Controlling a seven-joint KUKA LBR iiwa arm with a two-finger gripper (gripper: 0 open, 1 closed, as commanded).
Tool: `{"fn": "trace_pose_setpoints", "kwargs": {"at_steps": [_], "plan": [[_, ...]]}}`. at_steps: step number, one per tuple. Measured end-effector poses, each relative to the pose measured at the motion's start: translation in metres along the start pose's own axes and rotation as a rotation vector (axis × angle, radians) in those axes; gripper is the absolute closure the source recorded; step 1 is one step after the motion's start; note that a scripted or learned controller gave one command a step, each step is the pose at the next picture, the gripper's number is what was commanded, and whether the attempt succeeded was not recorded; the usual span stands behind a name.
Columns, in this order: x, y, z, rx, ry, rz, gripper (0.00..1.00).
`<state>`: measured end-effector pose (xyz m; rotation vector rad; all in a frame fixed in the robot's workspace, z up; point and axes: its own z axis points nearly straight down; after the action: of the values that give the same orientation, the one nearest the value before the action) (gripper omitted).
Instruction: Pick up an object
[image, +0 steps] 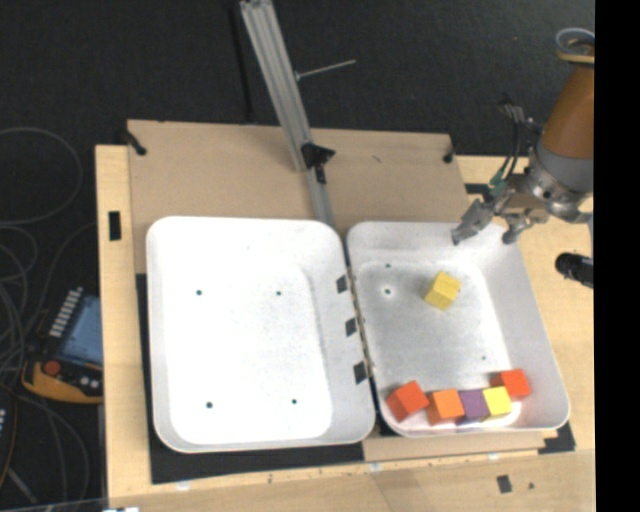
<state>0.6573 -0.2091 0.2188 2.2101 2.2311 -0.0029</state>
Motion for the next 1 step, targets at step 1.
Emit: {"fn": "trace_pose_setpoints", "kwargs": {"at_steps": [1], "plan": [[0.0051,-0.0334,0.1231,-0.002,0.003,0.010,0.00]]}}
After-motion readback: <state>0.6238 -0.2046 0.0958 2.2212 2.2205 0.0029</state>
